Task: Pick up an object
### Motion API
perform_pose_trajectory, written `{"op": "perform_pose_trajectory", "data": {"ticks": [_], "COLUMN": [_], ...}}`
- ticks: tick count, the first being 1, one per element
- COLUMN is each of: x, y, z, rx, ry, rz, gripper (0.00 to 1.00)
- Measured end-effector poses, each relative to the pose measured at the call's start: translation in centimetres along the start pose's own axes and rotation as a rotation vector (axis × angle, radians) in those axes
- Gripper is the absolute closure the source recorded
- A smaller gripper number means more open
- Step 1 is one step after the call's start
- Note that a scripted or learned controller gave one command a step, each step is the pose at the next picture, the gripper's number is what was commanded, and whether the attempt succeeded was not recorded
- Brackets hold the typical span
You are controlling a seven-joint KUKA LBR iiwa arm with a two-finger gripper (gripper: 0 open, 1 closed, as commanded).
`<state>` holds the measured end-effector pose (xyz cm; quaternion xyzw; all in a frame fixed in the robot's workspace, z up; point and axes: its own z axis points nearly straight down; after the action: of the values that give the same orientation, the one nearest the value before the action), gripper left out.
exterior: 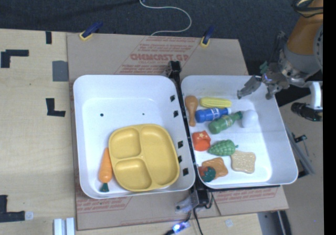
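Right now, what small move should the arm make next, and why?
Probably move the gripper left and down toward the green bottle. The gripper sits above the right bin's upper right rim with nothing between its fingers, and the toys lie further left.

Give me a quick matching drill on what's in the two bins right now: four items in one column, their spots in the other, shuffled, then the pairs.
Items:
1. yellow divided plate
2. carrot
3. green bottle
4. bread slice

Places:
A. right bin, near its front right part
B. left bin, along the plate's left edge
C. right bin, middle, just below the corn cob
D. left bin, front half

Pairs: 1-D, 2-B, 3-C, 4-A
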<state>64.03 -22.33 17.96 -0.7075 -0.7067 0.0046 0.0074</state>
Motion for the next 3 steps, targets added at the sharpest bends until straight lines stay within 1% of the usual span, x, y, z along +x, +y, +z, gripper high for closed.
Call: {"op": "perform_pose_trajectory", "data": {"ticks": [1,2,3], "x": [0.0,0.7,0.9], "y": [0.3,-0.1,0.0], "z": [-0.8,4.3,9.9], "rx": [-0.012,-0.008,-0.01], "ry": [-0.003,-0.003,-0.004], "rz": [-0.003,-0.003,-0.005], "gripper": [0.0,0.0,0.0]}}
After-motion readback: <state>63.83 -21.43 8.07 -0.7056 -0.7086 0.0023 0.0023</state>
